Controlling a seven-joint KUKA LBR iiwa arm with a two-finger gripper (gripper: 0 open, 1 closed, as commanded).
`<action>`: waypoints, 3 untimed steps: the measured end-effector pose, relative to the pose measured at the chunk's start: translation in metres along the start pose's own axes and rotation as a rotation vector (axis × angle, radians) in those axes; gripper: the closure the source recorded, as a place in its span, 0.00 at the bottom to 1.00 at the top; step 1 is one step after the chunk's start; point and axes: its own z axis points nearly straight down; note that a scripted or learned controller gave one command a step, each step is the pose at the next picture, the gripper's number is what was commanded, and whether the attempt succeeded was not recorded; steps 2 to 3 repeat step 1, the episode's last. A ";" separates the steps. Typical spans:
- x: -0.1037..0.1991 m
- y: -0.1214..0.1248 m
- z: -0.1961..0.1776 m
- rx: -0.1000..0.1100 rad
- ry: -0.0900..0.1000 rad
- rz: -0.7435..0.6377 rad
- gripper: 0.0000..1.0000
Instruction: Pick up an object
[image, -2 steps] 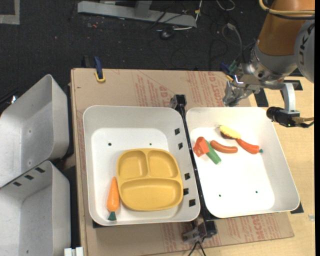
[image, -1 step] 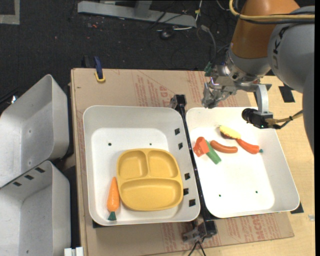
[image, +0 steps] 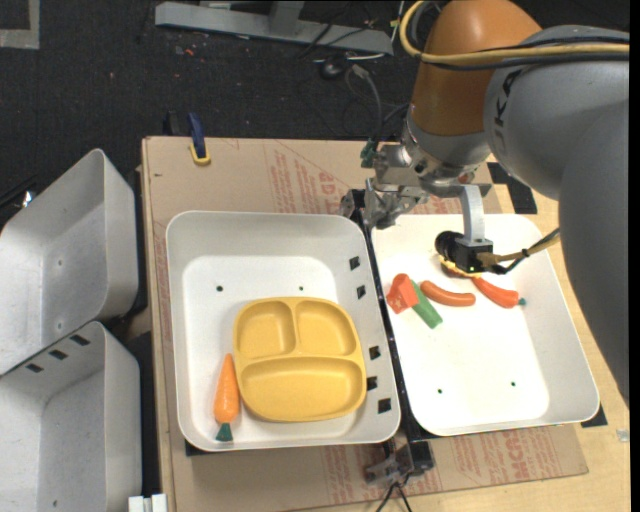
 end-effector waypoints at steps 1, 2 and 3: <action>0.046 0.001 0.016 -0.001 -0.001 0.002 1.00; 0.046 0.001 0.016 -0.001 -0.001 0.002 1.00; 0.046 0.001 0.016 -0.001 -0.001 0.002 1.00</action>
